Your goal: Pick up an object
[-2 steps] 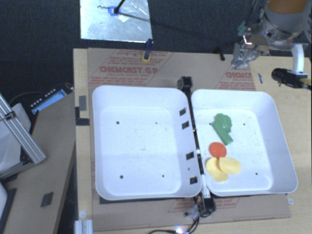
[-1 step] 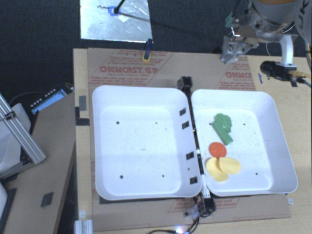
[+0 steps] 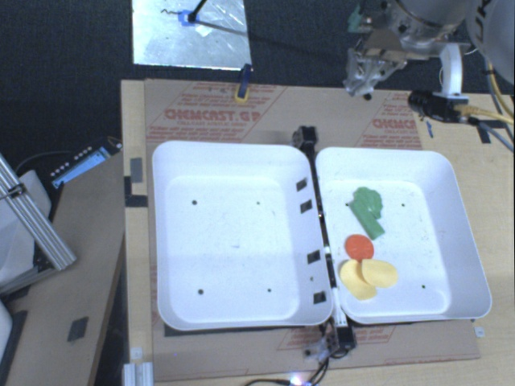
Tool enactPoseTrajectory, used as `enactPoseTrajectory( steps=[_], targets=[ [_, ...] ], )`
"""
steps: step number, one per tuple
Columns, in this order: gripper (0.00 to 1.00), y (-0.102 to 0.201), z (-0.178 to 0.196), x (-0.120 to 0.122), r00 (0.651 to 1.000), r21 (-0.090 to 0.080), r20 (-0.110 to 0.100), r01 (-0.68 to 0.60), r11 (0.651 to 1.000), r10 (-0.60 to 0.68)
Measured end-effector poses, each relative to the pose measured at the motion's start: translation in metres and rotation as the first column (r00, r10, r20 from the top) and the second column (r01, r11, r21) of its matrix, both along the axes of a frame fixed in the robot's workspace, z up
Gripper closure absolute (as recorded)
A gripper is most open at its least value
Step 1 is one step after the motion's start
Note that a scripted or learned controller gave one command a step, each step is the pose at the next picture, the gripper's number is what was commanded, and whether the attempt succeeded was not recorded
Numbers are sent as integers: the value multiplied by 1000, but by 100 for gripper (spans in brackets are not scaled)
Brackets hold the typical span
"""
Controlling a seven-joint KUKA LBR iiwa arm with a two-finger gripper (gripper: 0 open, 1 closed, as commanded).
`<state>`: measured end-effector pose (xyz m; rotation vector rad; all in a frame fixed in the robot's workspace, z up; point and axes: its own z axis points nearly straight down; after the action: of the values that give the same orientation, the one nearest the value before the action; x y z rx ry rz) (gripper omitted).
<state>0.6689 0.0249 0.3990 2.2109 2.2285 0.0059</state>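
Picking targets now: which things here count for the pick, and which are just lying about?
For the pick: green piece, red disc, yellow pieces, all in the right bin; gripper above its far edge.
Lying about: left bin, foil sheet, cardboard.

You see a brown cardboard sheet (image 3: pixel 241 107) with red print lying on the bench. Behind it the floor is dark carpet (image 3: pixel 64 55), with a shiny metal plate (image 3: pixel 189 26) there. Left of the cardboard stands a silver aluminium rail (image 3: pixel 32 219).

Right bin's (image 3: pixel 451 185) far side lies open; green piece (image 3: pixel 368 210), red disc (image 3: pixel 359 247), yellow pieces (image 3: pixel 368 277) crowd its inner wall.
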Motion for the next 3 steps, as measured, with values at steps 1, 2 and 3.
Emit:
enactPoseTrajectory(
  steps=[1,2,3],
  targets=[
    [100,-63,-35,-1,1000,-4,-5,12,1000,-12],
    [100,34,-5,0,1000,2,1,-5,1000,5],
    [100,65,16,0,1000,1,0,0,1000,0]
  ],
)
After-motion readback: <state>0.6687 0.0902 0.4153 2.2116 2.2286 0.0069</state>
